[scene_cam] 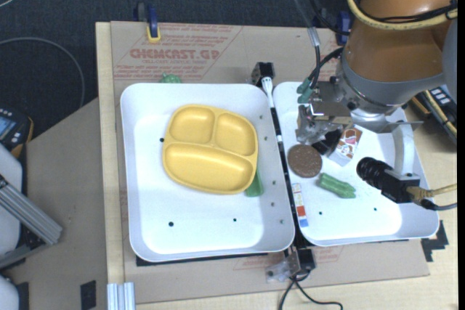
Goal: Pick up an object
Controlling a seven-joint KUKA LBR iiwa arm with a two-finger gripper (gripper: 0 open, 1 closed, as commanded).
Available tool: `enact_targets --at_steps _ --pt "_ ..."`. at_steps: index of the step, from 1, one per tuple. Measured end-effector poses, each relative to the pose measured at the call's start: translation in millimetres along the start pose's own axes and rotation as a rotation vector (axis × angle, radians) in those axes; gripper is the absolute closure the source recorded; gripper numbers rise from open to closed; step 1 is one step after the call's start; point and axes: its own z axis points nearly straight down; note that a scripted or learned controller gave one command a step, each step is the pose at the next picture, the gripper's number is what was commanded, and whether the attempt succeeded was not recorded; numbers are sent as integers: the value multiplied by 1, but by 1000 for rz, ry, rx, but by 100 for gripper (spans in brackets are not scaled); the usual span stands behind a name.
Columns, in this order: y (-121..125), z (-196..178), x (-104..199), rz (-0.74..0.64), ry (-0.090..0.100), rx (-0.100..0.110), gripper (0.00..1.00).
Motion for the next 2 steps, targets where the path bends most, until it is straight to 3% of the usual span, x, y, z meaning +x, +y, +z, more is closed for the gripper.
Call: enact_targets --at_steps 1,2 --pt "-13 -14 -34 9 -2 -10 100" --pt "-12 -54 17 1 0 -16 100"
